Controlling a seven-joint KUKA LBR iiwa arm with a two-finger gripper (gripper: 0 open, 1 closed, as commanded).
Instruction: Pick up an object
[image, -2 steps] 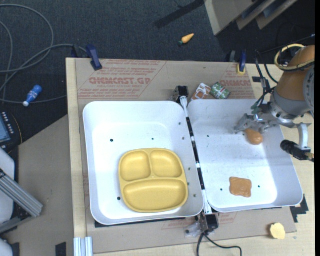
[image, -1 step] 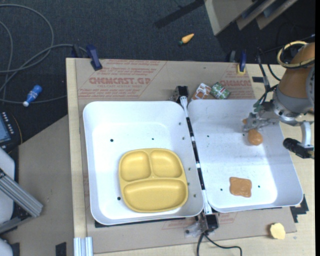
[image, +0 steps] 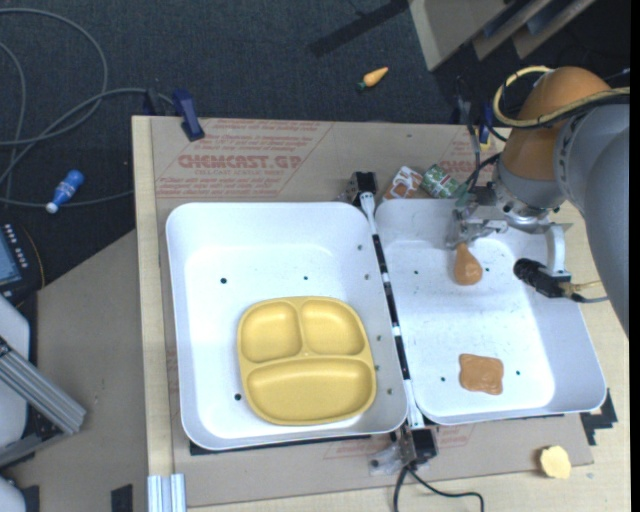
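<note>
Arm reaching from right over right bin (image: 560, 330) | tool (image: 468, 232) above tan lump (image: 466, 266) | grip state unclear

Two bins sit side by side on the counter (image: 150, 300), touching along their inner rims at mid-frame. The left bin (image: 190, 250) holds a tray (image: 305, 360) in its lower middle. In the right bin (image: 570, 350), a lump (image: 466, 266) lies toward the top centre and a flat piece (image: 481, 373) sits below it, near the bottom rim, well apart from the lump. The gripper (image: 475, 228) hangs just above the lump, with the arm (image: 560, 140) entering from the upper right. Wrappers (image: 425, 181) lie on the counter behind the right bin. A small chunk (image: 554, 461) rests on the counter below that bin's lower right corner.
</note>
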